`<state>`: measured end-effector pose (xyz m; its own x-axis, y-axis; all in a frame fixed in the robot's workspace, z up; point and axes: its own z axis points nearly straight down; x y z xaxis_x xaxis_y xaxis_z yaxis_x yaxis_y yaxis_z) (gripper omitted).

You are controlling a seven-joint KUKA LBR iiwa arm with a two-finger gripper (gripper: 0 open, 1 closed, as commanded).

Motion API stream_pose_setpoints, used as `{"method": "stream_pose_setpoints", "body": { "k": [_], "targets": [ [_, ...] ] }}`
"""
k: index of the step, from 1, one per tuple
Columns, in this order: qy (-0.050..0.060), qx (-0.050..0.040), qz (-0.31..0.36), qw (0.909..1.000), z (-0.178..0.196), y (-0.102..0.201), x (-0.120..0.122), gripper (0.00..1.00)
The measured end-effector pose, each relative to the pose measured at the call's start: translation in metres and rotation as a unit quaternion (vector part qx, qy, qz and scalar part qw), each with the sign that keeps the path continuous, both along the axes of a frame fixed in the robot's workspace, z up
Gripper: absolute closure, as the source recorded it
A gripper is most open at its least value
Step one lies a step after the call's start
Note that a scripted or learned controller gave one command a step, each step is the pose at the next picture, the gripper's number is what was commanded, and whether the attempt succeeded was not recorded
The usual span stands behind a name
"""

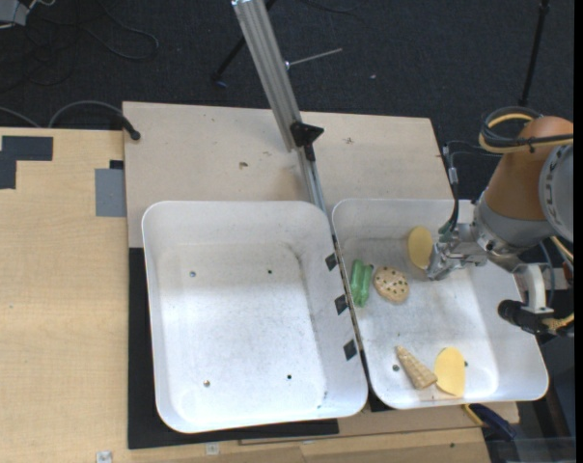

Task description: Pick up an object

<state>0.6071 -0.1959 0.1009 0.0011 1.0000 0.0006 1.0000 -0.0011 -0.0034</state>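
Observation:
My gripper [438, 266] hangs low over the right bin [509, 374], near its upper middle. Just to its left lies a yellow oval piece [421, 246], close to the fingertips or touching them. A round tan cookie with dark chips [391, 285] sits further left, and a green piece [360, 283] lies by the divider. Near the bin's front edge rest a tan cone [415, 367] and a second yellow piece [451, 370]. Nothing shows between the fingers.
The left bin [176, 230] stands beside the right one, with black clips [341, 304] along the shared edge. A slanted aluminium rail [272, 75] rises from the back of the bench. The arm's grey and orange body [523, 186] fills the right side.

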Motion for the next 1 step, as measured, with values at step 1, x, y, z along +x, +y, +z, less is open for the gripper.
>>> {"method": "stream_pose_setpoints", "body": {
  "k": [1],
  "targets": [
    [-0.003, -0.0011, -0.001, 1.0, 0.0541, -0.0089, 0.0063, 1.0]
  ]
}}
